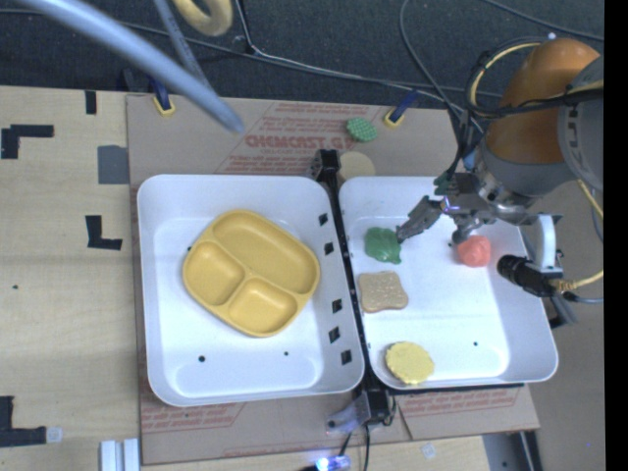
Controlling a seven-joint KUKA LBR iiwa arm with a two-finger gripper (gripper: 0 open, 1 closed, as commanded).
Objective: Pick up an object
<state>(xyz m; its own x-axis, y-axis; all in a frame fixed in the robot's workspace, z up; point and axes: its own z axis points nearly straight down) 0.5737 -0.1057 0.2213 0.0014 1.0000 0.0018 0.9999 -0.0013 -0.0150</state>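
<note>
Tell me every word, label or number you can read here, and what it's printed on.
Red print on the brown cardboard sheet behind the bins: too blurred to read for certain.
More red print along the cardboard's front edge: too small to read.
No lettering can be made out on the bins, the yellow tray or the food pieces.

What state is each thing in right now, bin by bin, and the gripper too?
Yellow divided tray: flat in the left bin, its compartments bare.
Green toy: lying in the right bin, by one fingertip.
Toast slice: flat, untouched.
Yellow round piece: flat near the front wall.
Red piece: resting by the other finger, not gripped.
Gripper: open, low over the right bin, holding nothing.
</note>
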